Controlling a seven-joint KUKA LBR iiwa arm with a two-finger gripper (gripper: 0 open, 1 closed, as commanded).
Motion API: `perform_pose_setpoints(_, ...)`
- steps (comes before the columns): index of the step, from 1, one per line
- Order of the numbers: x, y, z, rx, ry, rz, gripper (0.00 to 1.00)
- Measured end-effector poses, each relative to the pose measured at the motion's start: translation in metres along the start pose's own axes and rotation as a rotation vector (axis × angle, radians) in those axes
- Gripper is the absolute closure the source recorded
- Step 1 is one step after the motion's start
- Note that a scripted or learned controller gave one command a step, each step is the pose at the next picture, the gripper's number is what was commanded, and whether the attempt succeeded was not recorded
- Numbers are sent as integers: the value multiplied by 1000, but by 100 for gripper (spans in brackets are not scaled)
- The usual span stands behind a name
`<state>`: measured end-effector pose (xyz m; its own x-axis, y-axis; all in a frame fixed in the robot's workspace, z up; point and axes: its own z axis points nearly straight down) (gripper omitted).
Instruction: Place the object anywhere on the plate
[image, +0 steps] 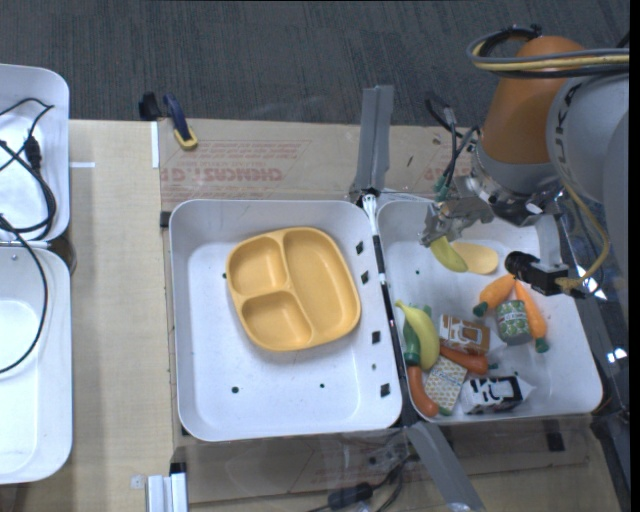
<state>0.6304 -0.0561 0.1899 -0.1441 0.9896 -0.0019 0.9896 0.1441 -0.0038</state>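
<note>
So the pincer (440, 232) is hanging over the far-left corner of the right bin (585, 395), and there's a small yellow-green piece (449, 255) right under its tip, touching or close to it. Can't honestly tell if that piece is clamped between the fingers or just lying on the bin floor below them, and I can't tell how wide the pincer is spread either, since the wrist hardware blocks that bit.

What matters for the next move: the yellow plate (293, 288) sits in the left bin (190, 330), to the left of the pincer and a bit nearer the camera, across the divider where the two bins meet. So if the piece is in hand, my guess is the carry goes left and slightly toward the near side, with enough lift to clear both rims.

The yellow-green piece lies with its long axis running diagonally, far-left to near-right, beside a pale yellow oval thing (478, 259). The rest of the pile (banana (421, 331), carrots (497, 291), little boxes) is nearer in that bin, well out of the way on the desk side.
</note>
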Motion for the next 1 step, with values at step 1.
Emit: perform_pose_setpoints(1, 95, 22, -1, -2, 0, -291, 100)
